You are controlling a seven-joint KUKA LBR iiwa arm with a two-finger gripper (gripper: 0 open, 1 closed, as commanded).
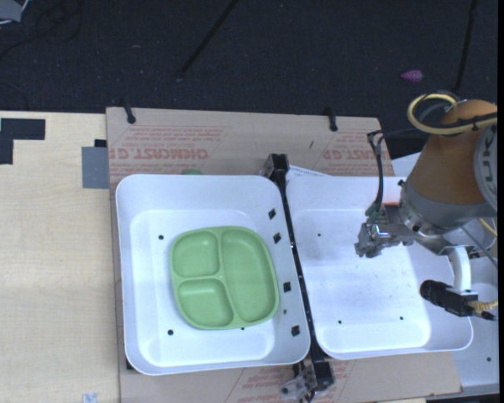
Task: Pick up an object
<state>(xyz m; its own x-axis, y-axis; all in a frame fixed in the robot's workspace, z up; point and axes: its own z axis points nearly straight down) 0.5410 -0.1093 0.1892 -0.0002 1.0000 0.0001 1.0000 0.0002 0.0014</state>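
A dark carpeted floor with loose cables runs across the top of the camera view, and below it sits a pale wooden bench with a sheet of brown cardboard laid under the two bins. Black and grey patches mark the bench at the upper left.

The left bin is a shallow white tray with a few small dark holes in its floor. In the middle of it lies a light green divided plate, flat on the floor of the bin, with three compartments: one long one on the right side and two smaller ones on the left. It touches none of the bin's walls.

A black divider clamp runs between the two bins where their rims meet.

The right bin has a scuffed white floor. The arm comes in from the right, its orange band above the wrist, and the gripper hangs over the upper middle of this bin, well apart from the green plate. Whether its fingers are spread or closed cannot be made out at this size and angle; nothing is seen between them.
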